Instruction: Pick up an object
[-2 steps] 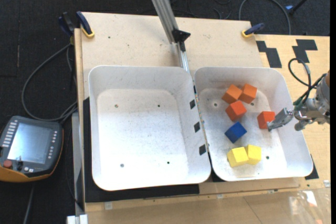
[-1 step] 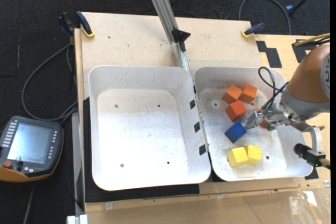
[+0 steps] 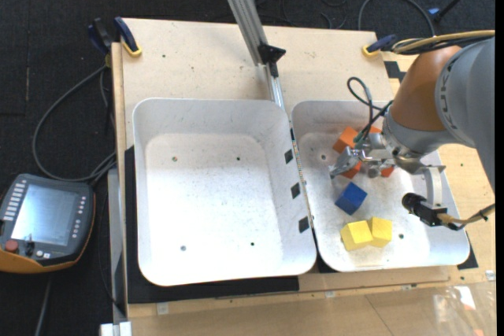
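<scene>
- The claw (image 3: 352, 164) is low in the right bin (image 3: 441, 252); its grip state is unclear.
- An orange block (image 3: 344, 141) lies just behind it.
- A blue block (image 3: 351, 197) sits just in front.
- Two yellow blocks (image 3: 366, 233) lie farther front.

The left bin (image 3: 213, 189) offers a broad, bare floor open to approach from above, while the right bin (image 3: 409, 248) is crowded: an orange block (image 3: 346, 141) sits touching the gripper (image 3: 356, 163) near the bin's far side, a blue cube (image 3: 351, 198) lies just beside and in front of them, and two yellow blocks (image 3: 366, 232) rest touching each other near the front rim. The grey arm (image 3: 441, 106) overhangs the right bin's far right corner — a black cable (image 3: 361, 94) loops above it — and a slanted aluminium strut (image 3: 240, 0) crosses the bench to the divide between the bins.
</scene>
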Tool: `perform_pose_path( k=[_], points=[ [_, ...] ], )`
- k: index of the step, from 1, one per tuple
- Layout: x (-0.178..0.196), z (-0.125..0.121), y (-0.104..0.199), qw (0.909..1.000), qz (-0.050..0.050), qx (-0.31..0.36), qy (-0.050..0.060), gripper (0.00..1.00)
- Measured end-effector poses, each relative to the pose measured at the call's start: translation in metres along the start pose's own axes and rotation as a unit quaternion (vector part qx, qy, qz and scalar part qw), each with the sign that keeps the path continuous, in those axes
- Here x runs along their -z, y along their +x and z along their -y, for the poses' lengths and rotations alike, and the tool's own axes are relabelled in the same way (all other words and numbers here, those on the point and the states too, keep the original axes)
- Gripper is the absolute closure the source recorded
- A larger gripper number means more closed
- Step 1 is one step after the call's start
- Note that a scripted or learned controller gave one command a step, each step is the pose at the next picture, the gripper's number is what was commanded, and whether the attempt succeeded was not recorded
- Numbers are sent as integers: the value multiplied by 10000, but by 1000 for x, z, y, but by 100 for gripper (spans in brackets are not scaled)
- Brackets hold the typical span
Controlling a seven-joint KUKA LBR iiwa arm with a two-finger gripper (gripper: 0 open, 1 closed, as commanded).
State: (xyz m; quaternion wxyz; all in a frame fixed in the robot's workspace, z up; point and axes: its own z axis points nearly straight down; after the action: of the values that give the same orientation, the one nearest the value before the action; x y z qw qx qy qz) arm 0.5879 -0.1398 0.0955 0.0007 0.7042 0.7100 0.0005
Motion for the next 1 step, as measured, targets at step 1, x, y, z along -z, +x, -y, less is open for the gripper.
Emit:
perform_pose_path(
  k=[1],
  points=[
    [10,2,-4,10000,-1,-25,5,100]
  ],
)
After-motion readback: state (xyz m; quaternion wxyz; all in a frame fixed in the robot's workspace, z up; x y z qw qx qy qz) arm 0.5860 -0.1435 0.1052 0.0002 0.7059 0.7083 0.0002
